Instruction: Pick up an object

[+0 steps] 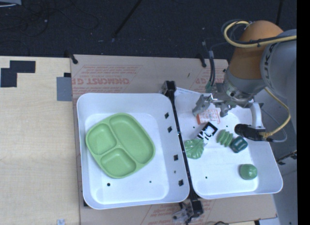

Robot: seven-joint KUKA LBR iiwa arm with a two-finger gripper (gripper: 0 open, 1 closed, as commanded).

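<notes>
Over the right-hand white bin (261,183), near the table's far right corner, the grey KUKA arm (271,59) with its orange band reaches in from the right and hangs its pincer (213,106) above the bin's far end. The pincer's two fingers stand spread apart, one toward the bins' shared divider and one toward the arm, and nothing shows between them. Just under the pincer lies a small white-and-orange packet (204,118), partly covered by it; whether the fingers touch it cannot be told.

Nearer the middle of the same bin sits a black-and-white block (208,132), tilted, with a green leaf-shaped toy (194,148) just beside it against the divider. Toward the bin's right wall lie a ribbed light-green piece (224,137) and, touching it or very near, a dark teal object (238,145). A rounded green lump (248,171) rests apart from the others toward the bin's near right corner.

Filling much of the left-hand white bin (92,190) is a light-green divided plate (120,145) with three compartments, lying flat and turned at a slant to the bin's walls.

Both bins sit side by side on a sheet of brown cardboard (121,73) with printed red lettering. A pale wooden table (34,146) extends to the left, bearing a grey square and dark markings near its far edge.
</notes>
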